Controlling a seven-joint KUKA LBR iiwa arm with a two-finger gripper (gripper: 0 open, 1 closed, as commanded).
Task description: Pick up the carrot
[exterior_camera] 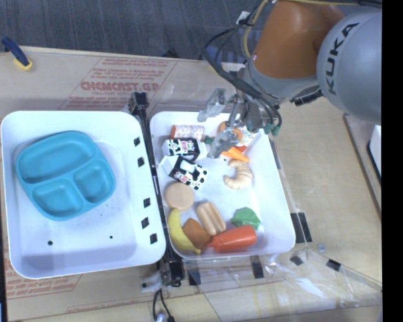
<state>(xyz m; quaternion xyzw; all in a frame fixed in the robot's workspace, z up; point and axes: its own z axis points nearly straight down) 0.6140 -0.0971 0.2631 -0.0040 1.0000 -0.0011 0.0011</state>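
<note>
We are viewing the counter from above, with two white bins side by side. The left bin is holding a blue divided plate. The right bin is holding the toy food.

**Target location.** We are reading the carrot as the orange-red piece with a green leafy top, lying at the lower edge of the right bin, touching a hot dog and just beside a banana.

**End effector state.** The end effector is sitting at the upper edge of the right bin, well apart from the carrot. Its fingers are closing around a small orange piece or resting against it; we cannot tell which from this view.

**Failure risks from here.**
- Wrong object: we are judging that the end effector is working on the small orange piece, not the target. Similar colour may be causing this.
- Crowding: the croissant, the cow-patterned cartons and a round cookie are lying between the end effector and the carrot. A low traverse could be pushing them aside.
- Poor grasp: the carrot is pressing against its neighbours and lying near the bin wall, so a finger could be landing on the hot dog or the rim instead.
</note>
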